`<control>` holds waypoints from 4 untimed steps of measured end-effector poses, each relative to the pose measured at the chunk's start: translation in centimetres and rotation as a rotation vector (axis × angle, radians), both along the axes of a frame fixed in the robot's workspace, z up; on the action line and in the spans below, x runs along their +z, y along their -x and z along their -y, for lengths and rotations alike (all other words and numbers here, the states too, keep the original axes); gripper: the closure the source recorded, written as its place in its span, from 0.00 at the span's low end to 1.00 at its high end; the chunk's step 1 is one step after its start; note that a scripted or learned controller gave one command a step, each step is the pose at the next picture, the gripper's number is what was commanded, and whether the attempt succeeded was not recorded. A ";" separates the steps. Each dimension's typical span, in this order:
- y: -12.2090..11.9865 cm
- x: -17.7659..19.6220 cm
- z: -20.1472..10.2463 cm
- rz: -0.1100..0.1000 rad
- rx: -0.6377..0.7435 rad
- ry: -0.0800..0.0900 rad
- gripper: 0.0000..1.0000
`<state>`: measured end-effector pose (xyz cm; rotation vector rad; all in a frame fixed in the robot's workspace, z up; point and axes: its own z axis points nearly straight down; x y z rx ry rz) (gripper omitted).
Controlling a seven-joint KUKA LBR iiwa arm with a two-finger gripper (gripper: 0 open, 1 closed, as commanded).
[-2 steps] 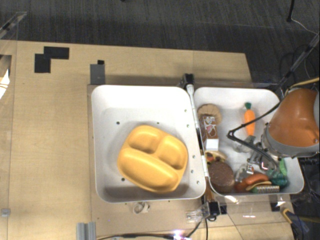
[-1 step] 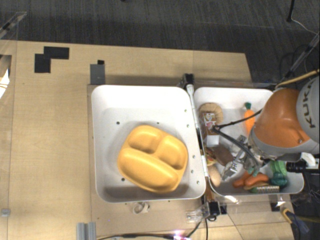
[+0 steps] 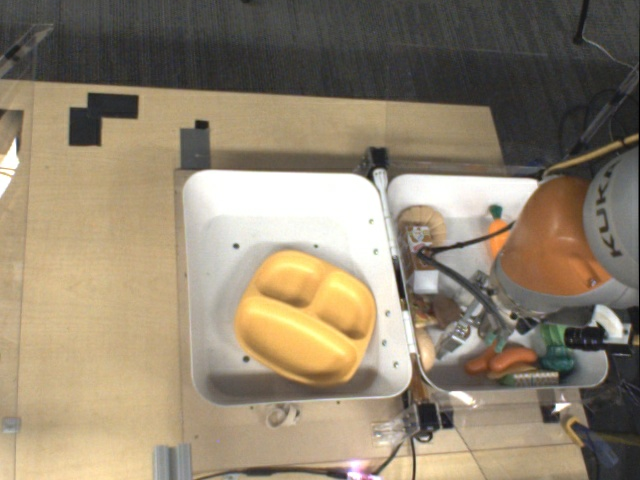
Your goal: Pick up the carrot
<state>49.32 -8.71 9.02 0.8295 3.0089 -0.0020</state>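
Yellow bread [image 3: 305,314] is seen filling the left bin [image 3: 215,208]. In the cluttered right bin [image 3: 470,183], the hand [image 3: 462,330] is lowered, nothing seen gripped; its spread cannot be told. The carrot [image 3: 500,359] lies just beside it, so a short reach is judged needed.

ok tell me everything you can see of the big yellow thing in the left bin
The yellow thing is a large, smooth, glossy lump, plastic by the look, shaped like a bread loaf or bell pepper. Shallow grooves divide its top into three rounded lobes: two smaller ones at the far side and one long one at the near side. It lies tilted diagonally in the left bin, filling the middle and near right part of the floor. It rests on the bin floor and casts a soft shadow to its left. Nothing else touches it.
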 end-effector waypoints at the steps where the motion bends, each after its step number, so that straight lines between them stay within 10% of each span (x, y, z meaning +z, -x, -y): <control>1: 0.1 0.0 1.7 -0.003 -0.203 -0.013 0.00; 3: 0.2 -0.1 0.5 -0.002 -0.548 -0.016 0.00; 4: 0.1 -0.1 1.0 -0.001 -1.052 -0.024 0.00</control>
